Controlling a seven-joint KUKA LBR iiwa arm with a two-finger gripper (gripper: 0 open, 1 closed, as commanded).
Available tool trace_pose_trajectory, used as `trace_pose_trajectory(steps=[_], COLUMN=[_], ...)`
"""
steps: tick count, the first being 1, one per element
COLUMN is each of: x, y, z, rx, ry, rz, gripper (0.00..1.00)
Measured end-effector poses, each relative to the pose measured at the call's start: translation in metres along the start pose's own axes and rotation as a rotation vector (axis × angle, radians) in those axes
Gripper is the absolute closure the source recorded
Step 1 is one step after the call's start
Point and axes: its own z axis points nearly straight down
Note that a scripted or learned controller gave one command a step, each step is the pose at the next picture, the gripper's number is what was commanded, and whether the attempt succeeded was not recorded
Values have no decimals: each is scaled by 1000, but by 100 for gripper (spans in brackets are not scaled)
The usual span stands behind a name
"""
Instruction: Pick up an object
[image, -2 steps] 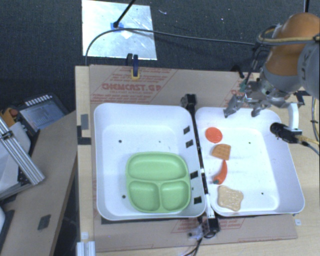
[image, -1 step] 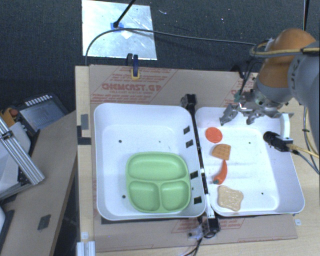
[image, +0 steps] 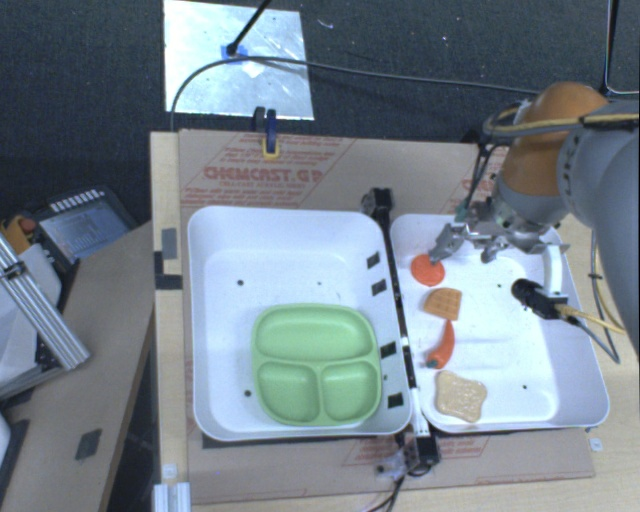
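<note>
Nearest us, at the front of the right bin (image: 575, 395), lies a toast slice (image: 460, 397) — flat on the white floor. From there we log outward from the working end.

End effector (image: 466, 247): low over the back of the right bin, fingers spread, nothing between them. One fingertip (image: 441, 246) points down at an orange disc (image: 428, 269) and sits just beside its upper edge. Whether it touches, we cannot tell from this angle. The other finger stands toward the bin's middle, over bare floor.

Orange disc: flat on the floor near the dividing wall. It is the piece closest to the fingers and, in our judgement, the likely target. Just in front of it is a waffle square (image: 443, 303), next forward a curved red pepper (image: 443, 345) on its side, then the toast. All four run along the left side of this bin, each apart from the next.

Left bin (image: 290, 235): a green divided plate (image: 315, 363) toward its front. Both bins rest on the brown surface (image: 330, 165).

Progress, as we read it: the approach is made, the grasp is not. No piece is off the floor and none is pinched. What is left — settle the spread fingers around one piece, press them together, and lift it clear. The disc looks thin and flat, so we expect it needs a low, careful close.
</note>
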Motion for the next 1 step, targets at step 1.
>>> trace_pose_trajectory(steps=[1], x=[0], y=[1], z=[47], rx=[-3], ry=[0], rz=[1], gripper=[0])
